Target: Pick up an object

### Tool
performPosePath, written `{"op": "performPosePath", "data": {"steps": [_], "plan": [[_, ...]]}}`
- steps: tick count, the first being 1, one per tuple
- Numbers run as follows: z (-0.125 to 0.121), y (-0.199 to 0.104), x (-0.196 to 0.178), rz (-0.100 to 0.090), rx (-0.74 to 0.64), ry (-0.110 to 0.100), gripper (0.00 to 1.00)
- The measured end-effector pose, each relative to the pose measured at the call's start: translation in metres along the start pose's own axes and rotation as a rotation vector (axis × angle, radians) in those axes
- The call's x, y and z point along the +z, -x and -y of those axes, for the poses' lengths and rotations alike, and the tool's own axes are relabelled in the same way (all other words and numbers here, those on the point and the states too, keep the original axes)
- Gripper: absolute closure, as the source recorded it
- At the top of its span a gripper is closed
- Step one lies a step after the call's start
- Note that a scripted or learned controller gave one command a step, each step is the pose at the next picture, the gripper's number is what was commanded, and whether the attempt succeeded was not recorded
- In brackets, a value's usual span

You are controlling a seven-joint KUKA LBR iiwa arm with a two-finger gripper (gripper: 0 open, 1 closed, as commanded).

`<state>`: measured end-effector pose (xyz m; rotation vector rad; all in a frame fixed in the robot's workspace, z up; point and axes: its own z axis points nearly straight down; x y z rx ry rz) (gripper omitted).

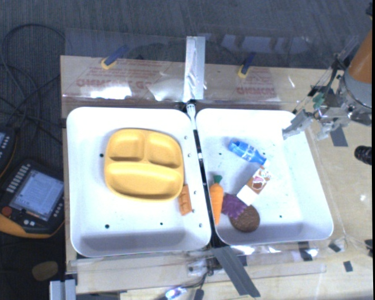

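The gripper (pixel 298 125) hangs at the right bin's (pixel 300 186) far right corner, its grip state unclear, while a blue bottle (pixel 247 150), carrot (pixel 216 199) and brown cookie (pixel 244 218) lie mid-bin toward the near edge

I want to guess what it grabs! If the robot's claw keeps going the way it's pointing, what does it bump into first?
The gripper points left and downward over the right white bin. Going straight on, it would probably meet the small blue wrapped packet first, though from above its height is hard to judge.
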<state>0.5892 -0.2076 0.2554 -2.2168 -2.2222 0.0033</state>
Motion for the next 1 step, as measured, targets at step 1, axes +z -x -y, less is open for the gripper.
{"op": "performPosePath", "data": {"steps": [1], "plan": [[-0.0284, -0.0255, 0.1373, 0.003, 0.046, 0.019, 0.0]]}}
